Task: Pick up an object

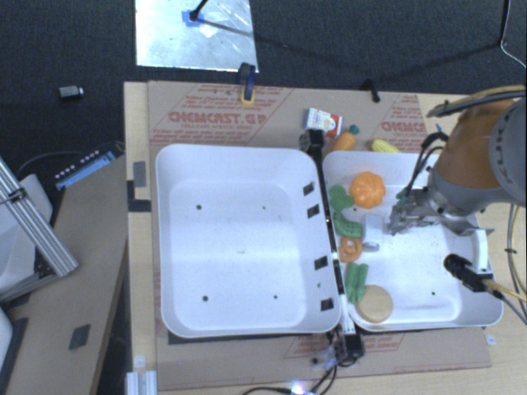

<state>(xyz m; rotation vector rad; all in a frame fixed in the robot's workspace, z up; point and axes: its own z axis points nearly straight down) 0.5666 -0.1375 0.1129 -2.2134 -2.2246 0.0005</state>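
Observation:
The right bin (pixel 428 280) holds toy foods along its left side. An orange pumpkin-like piece (pixel 367 188) lies at the back. A green piece (pixel 339 197) is beside it and another green piece (pixel 348 227) sits below that. Further forward are a small orange slice (pixel 352 250), a green pod (pixel 356 281) and a tan round bun (pixel 376 304). My gripper (pixel 397 220) hangs low over the middle of this bin, just right of the green pieces and below the pumpkin. Nothing can be seen held in it.
The left bin (pixel 239 237) stands beside the right one, with a black divider (pixel 325 220) between them. Behind the right bin lie a carrot (pixel 344 141), a yellow piece (pixel 384 146) and a small carton (pixel 322 121). The arm (pixel 482 159) covers the right bin's back right corner.

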